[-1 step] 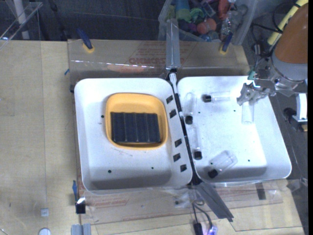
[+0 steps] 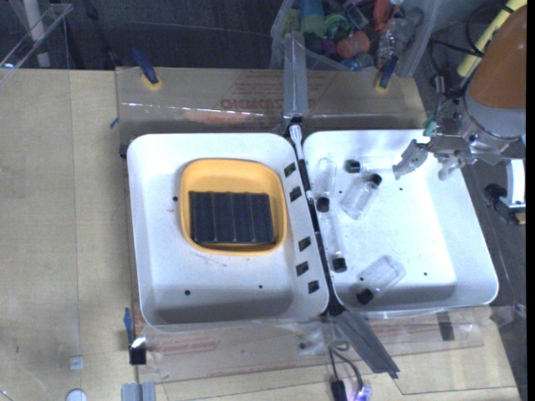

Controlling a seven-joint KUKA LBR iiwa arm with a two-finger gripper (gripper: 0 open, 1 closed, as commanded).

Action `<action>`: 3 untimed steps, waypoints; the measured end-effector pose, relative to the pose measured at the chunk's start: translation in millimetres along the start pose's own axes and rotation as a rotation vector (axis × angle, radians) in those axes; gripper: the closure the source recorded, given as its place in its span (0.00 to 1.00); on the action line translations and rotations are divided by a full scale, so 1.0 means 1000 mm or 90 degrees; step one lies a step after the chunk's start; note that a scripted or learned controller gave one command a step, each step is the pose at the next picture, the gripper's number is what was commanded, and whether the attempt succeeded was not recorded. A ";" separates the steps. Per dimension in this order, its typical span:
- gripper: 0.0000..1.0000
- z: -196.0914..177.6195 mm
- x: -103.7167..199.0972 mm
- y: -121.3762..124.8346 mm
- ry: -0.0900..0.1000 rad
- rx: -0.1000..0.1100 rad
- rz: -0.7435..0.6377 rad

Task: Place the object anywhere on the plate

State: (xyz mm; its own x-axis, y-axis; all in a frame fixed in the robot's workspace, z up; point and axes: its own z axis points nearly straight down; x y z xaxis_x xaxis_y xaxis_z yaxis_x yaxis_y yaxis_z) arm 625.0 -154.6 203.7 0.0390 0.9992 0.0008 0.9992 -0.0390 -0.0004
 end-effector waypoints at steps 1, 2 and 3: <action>0.00 -0.014 -0.023 0.044 -0.002 -0.004 -0.188; 0.00 -0.014 -0.023 0.044 -0.002 -0.003 -0.188; 0.00 -0.014 -0.023 0.044 -0.002 -0.003 -0.188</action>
State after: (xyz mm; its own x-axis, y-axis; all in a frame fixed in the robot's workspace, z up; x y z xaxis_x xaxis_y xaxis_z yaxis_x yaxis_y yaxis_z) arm 667.7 -178.8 217.5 -0.2530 0.9674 -0.0038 0.9674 0.2531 0.0046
